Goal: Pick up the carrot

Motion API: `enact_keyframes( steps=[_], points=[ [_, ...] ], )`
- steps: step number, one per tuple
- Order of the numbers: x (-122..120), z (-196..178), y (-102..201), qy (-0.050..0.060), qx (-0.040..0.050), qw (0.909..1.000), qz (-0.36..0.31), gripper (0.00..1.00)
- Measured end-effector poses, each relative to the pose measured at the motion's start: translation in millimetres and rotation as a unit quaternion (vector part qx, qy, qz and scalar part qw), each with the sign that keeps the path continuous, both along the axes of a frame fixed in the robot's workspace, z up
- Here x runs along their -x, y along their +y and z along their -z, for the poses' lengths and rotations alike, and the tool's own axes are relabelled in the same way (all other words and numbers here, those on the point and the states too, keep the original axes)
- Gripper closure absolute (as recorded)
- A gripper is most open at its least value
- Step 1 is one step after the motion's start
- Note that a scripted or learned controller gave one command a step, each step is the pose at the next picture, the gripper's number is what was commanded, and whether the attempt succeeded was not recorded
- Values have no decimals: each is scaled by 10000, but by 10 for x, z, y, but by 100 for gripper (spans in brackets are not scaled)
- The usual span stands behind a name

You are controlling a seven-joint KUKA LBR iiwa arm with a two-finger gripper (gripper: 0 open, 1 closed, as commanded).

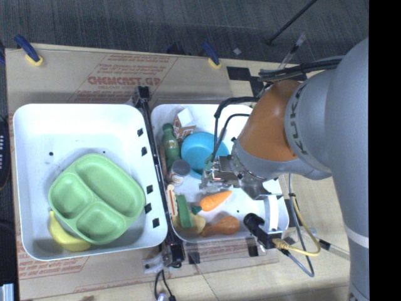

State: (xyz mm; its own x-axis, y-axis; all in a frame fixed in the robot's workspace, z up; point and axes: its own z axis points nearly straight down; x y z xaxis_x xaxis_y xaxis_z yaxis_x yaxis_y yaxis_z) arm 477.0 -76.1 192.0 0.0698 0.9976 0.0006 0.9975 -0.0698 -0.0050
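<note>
Carrot sits in the right bin, orange and lying slantwise toward its near edge, so you will find it at about six o'clock from the blue bowl. Your gripper hangs just above the carrot at its twelve o'clock, and whether it grips anything you cannot tell, because the wrist hides it. At five o'clock from the carrot lies a brown, bread-like piece, touching or nearly touching it. At nine o'clock from the bowl stands a green bottle, and at eleven o'clock a small carton. Over in the left bin you see a green divided plate lying over a yellow object at its seven o'clock
</note>
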Motion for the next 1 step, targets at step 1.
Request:
enact_keyframes(
  steps=[1],
  points=[
    [3,6,-1,7,-1,10000,1,0]
  ],
)
